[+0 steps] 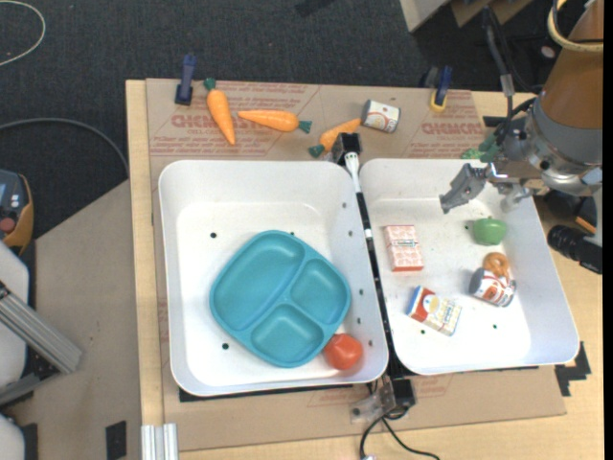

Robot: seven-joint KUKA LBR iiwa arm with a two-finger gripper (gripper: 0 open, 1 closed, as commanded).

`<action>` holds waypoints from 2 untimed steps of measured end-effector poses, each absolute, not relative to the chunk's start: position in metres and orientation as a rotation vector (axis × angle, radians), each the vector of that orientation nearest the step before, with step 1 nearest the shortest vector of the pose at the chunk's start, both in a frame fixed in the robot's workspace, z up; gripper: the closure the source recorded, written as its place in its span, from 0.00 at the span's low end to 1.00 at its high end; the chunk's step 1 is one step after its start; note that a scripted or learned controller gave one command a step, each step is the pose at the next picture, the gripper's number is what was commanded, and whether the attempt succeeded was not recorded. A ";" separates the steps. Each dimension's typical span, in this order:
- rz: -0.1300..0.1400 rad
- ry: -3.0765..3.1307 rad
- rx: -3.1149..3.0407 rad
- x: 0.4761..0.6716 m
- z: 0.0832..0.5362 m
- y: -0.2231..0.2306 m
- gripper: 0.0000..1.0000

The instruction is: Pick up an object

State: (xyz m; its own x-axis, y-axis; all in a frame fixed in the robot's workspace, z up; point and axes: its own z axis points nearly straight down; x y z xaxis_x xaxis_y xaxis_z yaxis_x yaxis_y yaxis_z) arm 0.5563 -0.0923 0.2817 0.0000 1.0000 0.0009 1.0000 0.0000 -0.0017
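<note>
**Inspector:** Jaws first. The gripper (pixel 486 188) has its two fingers spread apart, one reaching left over the bin floor, the other nearer the wrist. Nothing sits between them.

**Clerk:** Where does it stand?

**Inspector:** Over the upper part of the right bin (pixel 421 182), reaching in from the right. Whether the fingertips touch the floor, I cannot tell from this slant.

**Clerk:** And the thing to be picked?

**Inspector:** No single object is named. The nearest candidate is a green apple (pixel 489 229), just below the gripper and apart from it. Further down lie a tipped can (pixel 492 287), a red and white carton (pixel 403 247) and a small blue and orange box (pixel 433 310), all in the same bin.

**Clerk:** The other bin?

**Inspector:** The left bin (pixel 182 209) holds a teal divided plate (pixel 279 297) with a tomato (pixel 344 352) touching its lower corner. Three carrots (pixel 269 120) and a small can (pixel 381 116) lie on the cardboard behind the bins, well away from the arm.

**Clerk:** Step in hand?

**Inspector:** In my judgement, the approach: open and empty, no grasp made.

**Clerk:** Next move?

**Inspector:** Centre the open fingers over the apple, descend so they straddle it, then close. It is round and may roll aside if one finger strikes first.
</note>
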 end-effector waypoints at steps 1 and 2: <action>0.002 -2.221 -2.213 0.489 0.288 -0.049 0.00; 0.011 -2.221 -2.205 0.476 0.178 0.030 0.00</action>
